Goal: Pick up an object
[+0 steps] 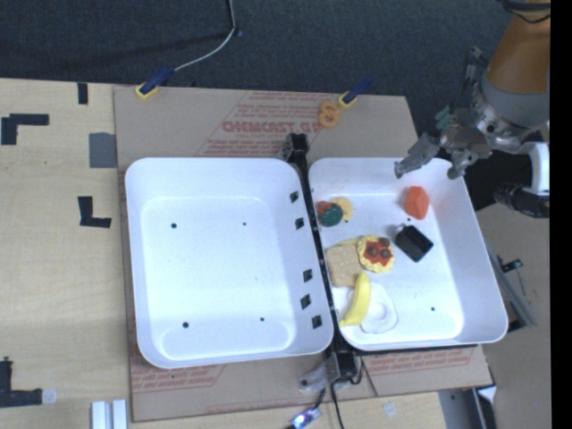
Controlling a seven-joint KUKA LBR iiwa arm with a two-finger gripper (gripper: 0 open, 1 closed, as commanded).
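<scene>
Tool (432,162) spread above bin rim (375,161).

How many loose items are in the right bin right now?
6: orange piece by the far wall, black block, pizza toy, toast, banana, small round toy. More may be hidden.

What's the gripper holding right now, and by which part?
Nothing. The gripper is open above the right bin's far edge, nothing between its fingers; the orange object lies below.
</scene>
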